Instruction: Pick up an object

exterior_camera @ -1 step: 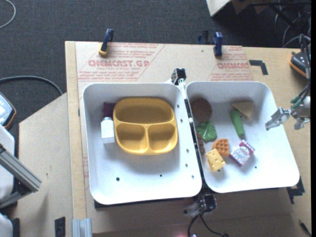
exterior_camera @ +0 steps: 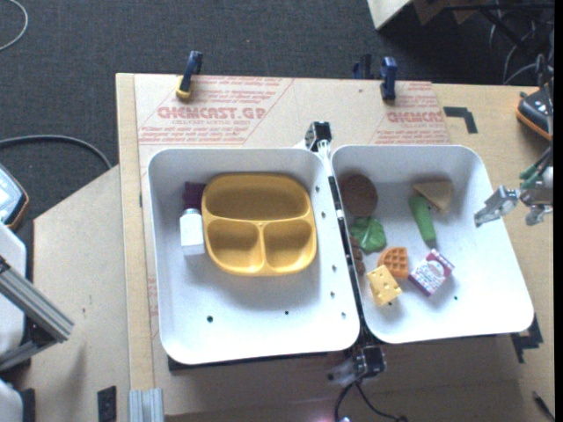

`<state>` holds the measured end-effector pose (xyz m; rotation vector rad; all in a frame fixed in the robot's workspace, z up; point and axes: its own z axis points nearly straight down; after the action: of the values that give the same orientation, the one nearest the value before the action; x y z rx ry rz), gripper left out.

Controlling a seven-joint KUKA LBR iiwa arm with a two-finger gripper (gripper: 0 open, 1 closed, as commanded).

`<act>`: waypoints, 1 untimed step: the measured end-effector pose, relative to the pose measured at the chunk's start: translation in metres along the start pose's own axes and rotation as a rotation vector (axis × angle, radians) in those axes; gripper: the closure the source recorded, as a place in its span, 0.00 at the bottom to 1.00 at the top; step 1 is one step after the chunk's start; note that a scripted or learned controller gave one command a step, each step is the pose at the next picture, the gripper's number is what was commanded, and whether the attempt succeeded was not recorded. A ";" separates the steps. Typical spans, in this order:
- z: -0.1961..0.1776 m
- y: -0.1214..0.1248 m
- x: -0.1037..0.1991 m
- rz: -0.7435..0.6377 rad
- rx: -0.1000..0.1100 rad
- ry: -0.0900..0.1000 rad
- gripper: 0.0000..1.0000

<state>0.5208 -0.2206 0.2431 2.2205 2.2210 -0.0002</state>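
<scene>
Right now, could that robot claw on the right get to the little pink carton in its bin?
Probably yes. The gripper sits at the right bin's right rim, and the pink carton lies uncovered below it, with the waffle close beside.

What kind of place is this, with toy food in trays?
Probably a robotics lab test bench. Two white bins are clamped to a board, toy food such as a waffle sits in one, cables trail over the floor, and an end effector reaches in.

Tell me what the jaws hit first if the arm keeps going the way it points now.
The gripper sits over the right bin's right rim, pointing left. Straight on, it would probably meet the green vegetable first, though its height above the bin is unclear.
</scene>
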 end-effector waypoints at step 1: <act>0.056 0.006 0.009 -0.001 0.007 0.004 0.00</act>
<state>0.5264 -0.2116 0.1871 2.2248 2.2278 -0.0033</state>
